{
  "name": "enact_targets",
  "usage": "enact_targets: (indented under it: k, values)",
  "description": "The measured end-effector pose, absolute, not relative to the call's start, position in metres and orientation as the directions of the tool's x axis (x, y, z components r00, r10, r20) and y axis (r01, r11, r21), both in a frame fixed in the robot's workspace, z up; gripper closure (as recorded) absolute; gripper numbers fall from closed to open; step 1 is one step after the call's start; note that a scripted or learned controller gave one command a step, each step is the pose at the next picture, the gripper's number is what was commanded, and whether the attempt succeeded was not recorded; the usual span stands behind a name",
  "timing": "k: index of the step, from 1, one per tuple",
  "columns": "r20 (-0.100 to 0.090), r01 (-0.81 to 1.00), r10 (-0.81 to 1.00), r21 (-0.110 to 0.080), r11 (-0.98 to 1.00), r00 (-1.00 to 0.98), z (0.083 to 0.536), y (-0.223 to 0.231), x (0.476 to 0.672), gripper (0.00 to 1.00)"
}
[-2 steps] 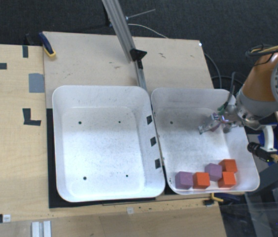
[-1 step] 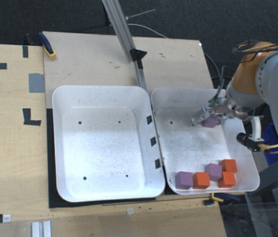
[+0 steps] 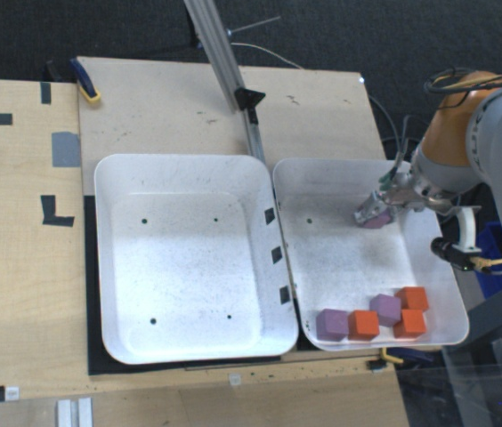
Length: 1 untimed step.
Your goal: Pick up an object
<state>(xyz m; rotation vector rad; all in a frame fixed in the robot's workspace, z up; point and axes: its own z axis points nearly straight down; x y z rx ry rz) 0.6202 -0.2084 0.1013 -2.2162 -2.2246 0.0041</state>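
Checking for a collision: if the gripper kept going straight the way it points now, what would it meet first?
The gripper points down into the right bin. A purple block sits right at its tip, so it would likely meet that first, though depth is unclear.

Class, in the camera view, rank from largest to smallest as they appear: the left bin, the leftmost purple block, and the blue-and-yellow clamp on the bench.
1. Left bin
2. Purple block and clamp look about alike, so unranked.
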Motion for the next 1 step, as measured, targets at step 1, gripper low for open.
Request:
enact_targets:
  k: [1]
  values:
    - [-0.003, 1.0, 1.0, 0.007, 0.004, -0.004, 0.0957, -0.1454, 0.5954, 1.0]
